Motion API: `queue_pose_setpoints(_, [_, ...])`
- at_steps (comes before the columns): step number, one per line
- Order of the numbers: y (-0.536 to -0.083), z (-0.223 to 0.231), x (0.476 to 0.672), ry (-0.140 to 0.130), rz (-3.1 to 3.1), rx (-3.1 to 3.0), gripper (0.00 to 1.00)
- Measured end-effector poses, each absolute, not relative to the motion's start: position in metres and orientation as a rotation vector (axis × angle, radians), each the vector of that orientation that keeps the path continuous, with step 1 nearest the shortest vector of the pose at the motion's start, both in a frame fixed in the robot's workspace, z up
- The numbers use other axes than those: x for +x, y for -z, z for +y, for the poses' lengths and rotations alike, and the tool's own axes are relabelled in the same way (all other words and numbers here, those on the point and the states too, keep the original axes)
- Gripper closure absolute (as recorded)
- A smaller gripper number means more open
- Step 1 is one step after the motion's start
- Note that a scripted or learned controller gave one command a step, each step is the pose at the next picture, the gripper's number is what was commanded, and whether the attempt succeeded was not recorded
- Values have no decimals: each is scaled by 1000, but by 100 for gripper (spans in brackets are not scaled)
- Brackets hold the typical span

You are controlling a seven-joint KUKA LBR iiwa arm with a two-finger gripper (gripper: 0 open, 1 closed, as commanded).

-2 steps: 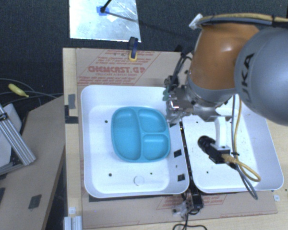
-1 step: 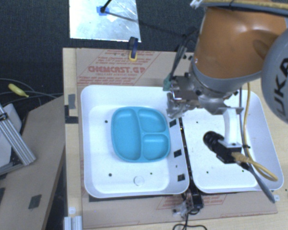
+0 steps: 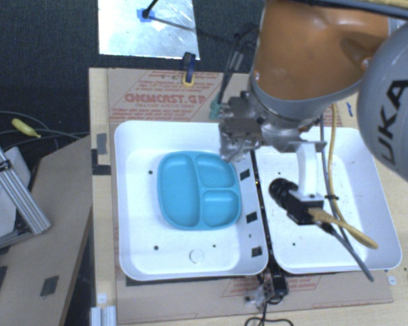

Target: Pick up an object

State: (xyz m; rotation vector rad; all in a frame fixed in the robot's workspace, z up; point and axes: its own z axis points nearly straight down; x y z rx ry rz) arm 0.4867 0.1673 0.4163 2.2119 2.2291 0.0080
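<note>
A light blue divided plate (image 3: pixel 197 190) lies flat in the middle of the left bin (image 3: pixel 139 250), with three compartments facing up. My gripper (image 3: pixel 234 145) hangs over the plate's far right corner, close to the wall between the two bins. The grey wrist hides the gripper's tip. I cannot tell whether it touches the plate. Nothing shows in its grasp.
The right bin (image 3: pixel 367 250) sits beside the left one, and the arm's orange band and wrist cover much of its far half. A cardboard sheet (image 3: pixel 156 94) lies under the bins. A metal frame (image 3: pixel 13 195) stands at the left edge.
</note>
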Motion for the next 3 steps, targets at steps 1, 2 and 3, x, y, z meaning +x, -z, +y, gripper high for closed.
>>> queue_pose_setpoints(1, [-442, 173, 487, -7, 2226, 2215, 100])
queue_pose_setpoints(2, [-487, 92, 487, -9, 2211, 2225, 100])
queue_pose_setpoints(3, [-470, 117, 487, -4, 2227, 2216, 100])
